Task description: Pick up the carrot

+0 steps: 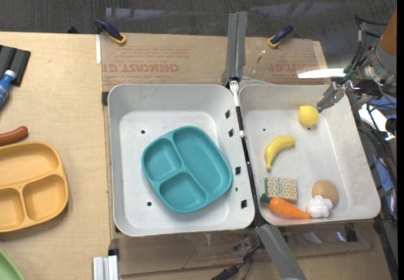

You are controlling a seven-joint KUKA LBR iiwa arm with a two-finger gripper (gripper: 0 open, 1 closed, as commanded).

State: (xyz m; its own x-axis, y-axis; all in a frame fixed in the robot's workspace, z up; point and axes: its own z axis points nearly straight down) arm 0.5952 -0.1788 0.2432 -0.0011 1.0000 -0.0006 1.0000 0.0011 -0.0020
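Your view looks down on a pale wood bench [57,83] with brown cardboard [170,61] under two white bins. The left bin [126,146] holds a teal divided plate [185,168]. The right bin [353,146] holds the carrot [287,209] at its front edge, beside a cracker [281,188], with a banana [278,148] and lemon [308,115] farther back. Your claw [328,101] hovers near the lemon, well apart from the carrot; you cannot tell its state.
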